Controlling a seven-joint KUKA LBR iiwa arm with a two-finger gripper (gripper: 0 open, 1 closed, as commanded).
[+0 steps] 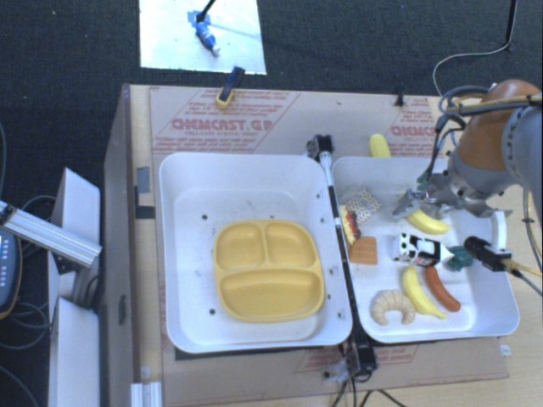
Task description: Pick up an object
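Note:
My gripper (pixel 413 203) hangs low over the upper middle of the right bin (pixel 506 319), its arm coming in from the right. Just below and right of it lies a small yellow banana (pixel 429 222), close to the gripper tip; whether they touch I cannot tell. A black-and-white spotted item (pixel 417 247) lies a little lower. Left of the gripper are a patterned packet (pixel 363 202) and an orange square cracker (pixel 363 250). Toward the front of the bin sit a croissant (pixel 392 306), a second banana (pixel 417 291) and a red sausage (pixel 442 288).
The left bin (pixel 187 227) holds a yellow divided plate (pixel 269 270). A small teal piece (pixel 459 259) lies near the spotted item. A yellow-and-red item (pixel 348 225) rests against the divider wall. A yellow object (pixel 379 146) lies on the cardboard behind the right bin.

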